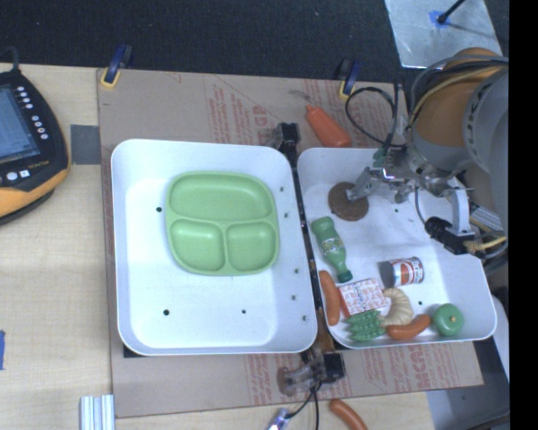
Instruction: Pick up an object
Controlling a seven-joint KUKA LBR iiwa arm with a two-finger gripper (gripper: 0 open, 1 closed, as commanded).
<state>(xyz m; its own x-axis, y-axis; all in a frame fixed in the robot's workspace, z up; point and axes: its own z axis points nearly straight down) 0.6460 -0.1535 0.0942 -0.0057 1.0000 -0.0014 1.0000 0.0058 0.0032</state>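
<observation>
You see the grey arm's gripper (382, 179) low in the right white bin (470, 280), just beside the flat round brown disc (347, 202), ready to grab, but you cannot tell how its jaws stand.

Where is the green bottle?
The green bottle lies in the right bin, close to its left wall. The brown disc is up and right of it, and a sausage lies just below it.
</observation>
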